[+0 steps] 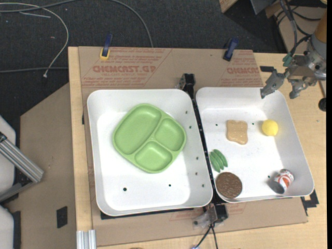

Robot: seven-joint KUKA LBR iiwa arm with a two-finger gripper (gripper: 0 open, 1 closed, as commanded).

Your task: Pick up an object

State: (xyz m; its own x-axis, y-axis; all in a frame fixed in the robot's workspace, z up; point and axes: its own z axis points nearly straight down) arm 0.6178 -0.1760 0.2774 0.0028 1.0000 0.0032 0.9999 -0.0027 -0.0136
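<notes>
My gripper (pixel 282 88) hangs over the far right corner of the right bin (pixel 254 100), its two fingers spread open with nothing between them. Below it in that bin lie a tan toast-shaped piece (pixel 237 132), a yellow ball (pixel 269 127), a green leafy piece (pixel 218 160), a brown round disc (pixel 229 184) and a small red-and-white can (pixel 282 179). The yellow ball is the closest to the gripper, a little nearer the front.
The left bin (pixel 104 139) holds a green divided plate (pixel 149 137). A black clamp (pixel 187 82) joins the bins at the back. Blue clips (pixel 107 46) (pixel 230 49) pin the cardboard base. Cables and boxes crowd the far right.
</notes>
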